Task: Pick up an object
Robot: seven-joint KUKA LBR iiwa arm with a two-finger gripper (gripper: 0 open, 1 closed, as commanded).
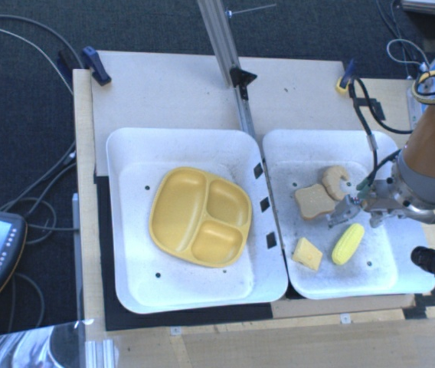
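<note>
You have 2 bins: the left bin holds a yellow tray with 3 compartments. The right bin holds toast, a donut touching its upper right corner, a cheese wedge and corn. Your gripper sits low, just above the corn and beside the toast. You cannot tell how its jaws stand, and nothing shows between them.
</note>
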